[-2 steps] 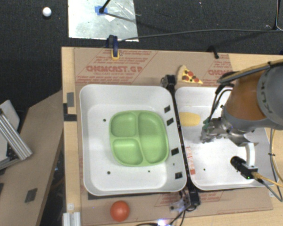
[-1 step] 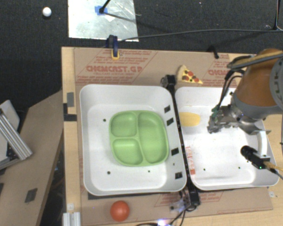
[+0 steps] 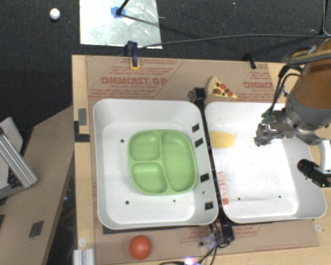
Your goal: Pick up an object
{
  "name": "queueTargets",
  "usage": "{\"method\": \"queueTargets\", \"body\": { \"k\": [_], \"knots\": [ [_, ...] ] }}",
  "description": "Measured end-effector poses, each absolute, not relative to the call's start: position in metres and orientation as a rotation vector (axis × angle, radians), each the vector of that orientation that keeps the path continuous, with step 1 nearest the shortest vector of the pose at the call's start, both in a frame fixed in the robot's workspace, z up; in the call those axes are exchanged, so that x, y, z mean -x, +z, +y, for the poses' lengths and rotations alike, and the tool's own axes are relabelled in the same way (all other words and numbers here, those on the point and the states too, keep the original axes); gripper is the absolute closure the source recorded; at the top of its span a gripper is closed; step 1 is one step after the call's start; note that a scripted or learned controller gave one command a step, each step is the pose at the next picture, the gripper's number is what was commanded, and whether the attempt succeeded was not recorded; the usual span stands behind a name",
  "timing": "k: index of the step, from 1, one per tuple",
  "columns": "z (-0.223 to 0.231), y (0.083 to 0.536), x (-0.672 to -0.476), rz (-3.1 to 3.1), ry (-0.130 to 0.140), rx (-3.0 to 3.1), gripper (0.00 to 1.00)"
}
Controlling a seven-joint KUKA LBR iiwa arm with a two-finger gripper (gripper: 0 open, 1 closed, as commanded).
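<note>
Gripper [image 3: 263, 135]: hanging over the right bin, in its upper right part, reaching in below the arm's grey wrist; I cannot tell how it is set, since it is showing only as a small dark and metallic cluster.
Arm [image 3: 320, 87]: entering from the right edge, its orange band sitting above and to the right of the gripper, dark cables looping along its left side.
Yellow object [image 3: 222, 141]: lying flat on the floor of the right bin, to the left of the gripper and a little lower, apart from it, close to the bin's left wall; its exact kind is too blurred to tell.
Right bin [image 3: 265, 203]: spreading out beneath the gripper, most of its white floor lying below and to the left of the gripper.
Left bin [image 3: 107, 164]: sitting well to the left of the gripper, touching the right bin along a dark seam.
Green tray [image 3: 163, 162]: resting in the middle of the left bin, well left of the gripper and lower, showing three compartments.
Pizza slice toy [image 3: 222, 88]: lying on the board outside the bins, above and to the left of the gripper, just beyond the right bin's upper rim.
Red ball [image 3: 139, 247]: sitting on the board below the left bin, far down and left of the gripper.
White ball [image 3: 55, 14]: lying on the dark surface, far up and left of the gripper.
</note>
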State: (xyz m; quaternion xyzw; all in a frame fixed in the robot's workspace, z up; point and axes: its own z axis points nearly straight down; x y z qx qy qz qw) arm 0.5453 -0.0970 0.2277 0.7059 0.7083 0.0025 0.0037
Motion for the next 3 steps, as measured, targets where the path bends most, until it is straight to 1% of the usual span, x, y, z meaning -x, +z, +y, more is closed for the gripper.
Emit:
{"method": "queueTargets", "body": {
  "k": [1,2,3],
  "knots": [
    [-0.097,0.282,-0.547,2.222,0.007,-2.212,1.00],
    [-0.041,0.273,-0.540,2.232,0.003,-2.211,1.00],
    [0.006,0.271,-0.540,2.232,0.004,-2.211,1.00]
  ]
}}
